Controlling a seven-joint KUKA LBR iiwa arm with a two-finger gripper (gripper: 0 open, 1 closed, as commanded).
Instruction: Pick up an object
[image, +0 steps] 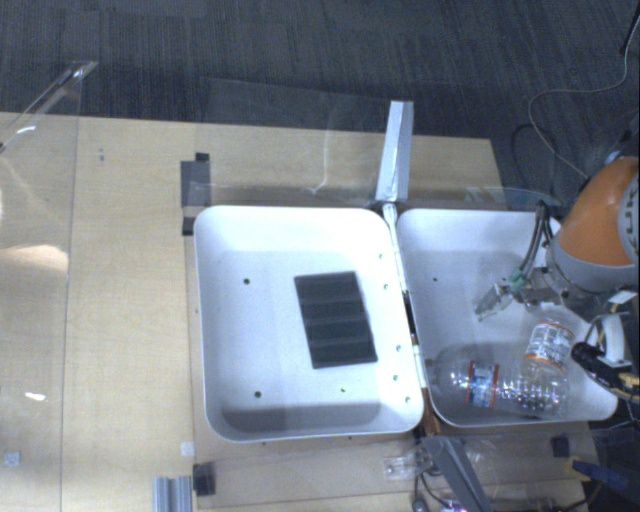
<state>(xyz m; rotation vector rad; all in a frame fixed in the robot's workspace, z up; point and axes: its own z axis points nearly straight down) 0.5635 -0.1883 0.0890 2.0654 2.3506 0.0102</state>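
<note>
From above and at a slant, the camera view took in a pale wooden counter (110, 330) carrying two shallow white bins side by side. At about nine o'clock from the frame's centre lay the left bin (230, 300), holding a dark ribbed rectangular pad (335, 319) near its middle. Toward three o'clock lay the right bin (450, 250), and in it the likely targets: a clear plastic bottle (500, 384) lying on its side along the bin's five o'clock edge, and a second small bottle with an orange-and-white label (548, 345) just beside it, seemingly touching or overlapping it.

Reaching in from three o'clock, the arm (605, 230) showed its orange band above the wrist, and the gripper (505, 293) hung low over the right bin, at roughly eleven o'clock from the labelled bottle. Its fingers appeared parted somewhat, with bare white bin floor between them and nothing in their hold; whether the tips touched the floor could not be judged.

To do the pick well, I judged the gripper would need to shift toward five o'clock and centre on one bottle's body, the fingers spanning its narrow width across the long axis. Clear, light, round plastic would likely roll or squirt out, so a low, square close seemed wise, away from where the two bottles met.
</note>
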